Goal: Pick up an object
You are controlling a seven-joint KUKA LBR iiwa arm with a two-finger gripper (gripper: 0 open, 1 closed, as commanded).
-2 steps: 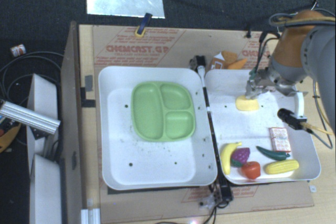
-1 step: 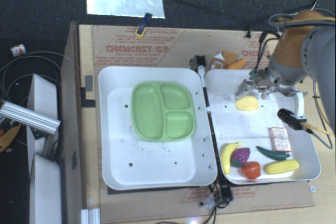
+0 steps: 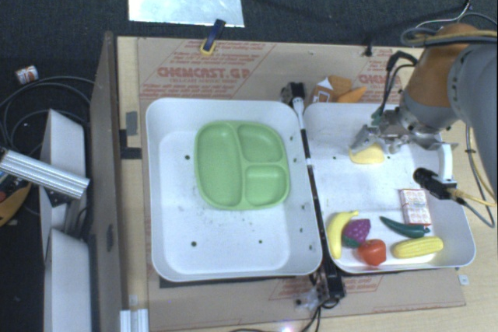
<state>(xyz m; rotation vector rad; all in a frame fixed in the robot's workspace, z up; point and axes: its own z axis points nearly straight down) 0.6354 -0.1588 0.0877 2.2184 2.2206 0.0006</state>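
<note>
On the cardboard-topped bench [image 3: 233, 62], our gripper [image 3: 372, 141] sits low in the right white bin [image 3: 342, 190] over a pale yellow lump [image 3: 367, 156]; grip unclear, nothing lifted yet we reckon.

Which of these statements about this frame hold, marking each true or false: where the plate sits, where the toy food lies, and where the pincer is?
1. The green three-compartment plastic plate lies in the left white bin. True.
2. The plate carries a toy tomato. False: its compartments are bare; the red toy tomato lies in the right white bin.
3. The pincer is above a pale yellow toy piece in the right bin. True.
4. The yellow toy banana lies by the right bin's far edge. False: it lies near the near edge, beside the purple toy grapes.
5. The yellow toy corn cob lies in the left bin. False: it is in the right bin.
</note>
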